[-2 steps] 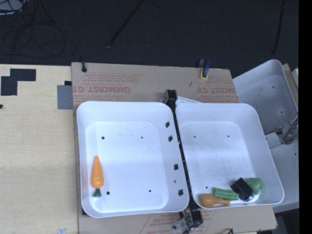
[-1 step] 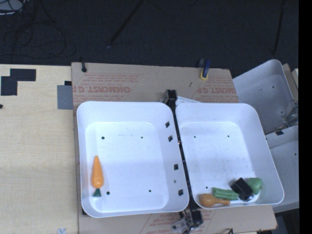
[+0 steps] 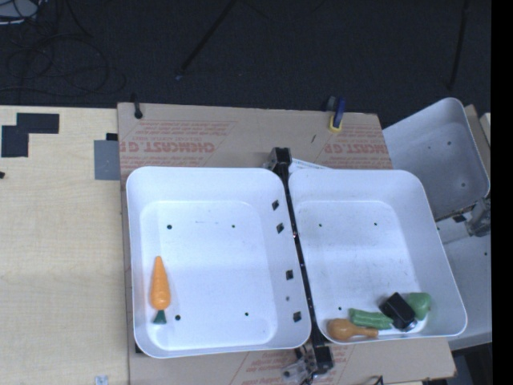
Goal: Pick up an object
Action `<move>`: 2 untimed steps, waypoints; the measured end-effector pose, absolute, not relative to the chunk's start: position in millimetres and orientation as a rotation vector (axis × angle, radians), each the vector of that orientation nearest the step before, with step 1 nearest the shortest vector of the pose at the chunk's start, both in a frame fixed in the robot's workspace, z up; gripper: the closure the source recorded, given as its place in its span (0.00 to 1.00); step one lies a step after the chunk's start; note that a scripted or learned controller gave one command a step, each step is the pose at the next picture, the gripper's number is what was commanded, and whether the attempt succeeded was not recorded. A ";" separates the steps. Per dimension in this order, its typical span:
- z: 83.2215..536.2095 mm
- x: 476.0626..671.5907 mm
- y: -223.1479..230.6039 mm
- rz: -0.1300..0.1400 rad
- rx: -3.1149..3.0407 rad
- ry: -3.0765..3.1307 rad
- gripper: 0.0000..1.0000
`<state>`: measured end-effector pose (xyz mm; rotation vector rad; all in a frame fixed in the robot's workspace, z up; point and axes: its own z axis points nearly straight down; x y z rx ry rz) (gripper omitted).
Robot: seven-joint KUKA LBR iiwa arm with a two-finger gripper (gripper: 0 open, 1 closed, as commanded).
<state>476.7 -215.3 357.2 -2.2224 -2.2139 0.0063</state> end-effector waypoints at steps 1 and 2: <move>372.7 534.8 -138.8 -0.003 -2.211 -2.232 1.00; 340.3 497.8 -218.1 0.008 -2.228 -2.210 1.00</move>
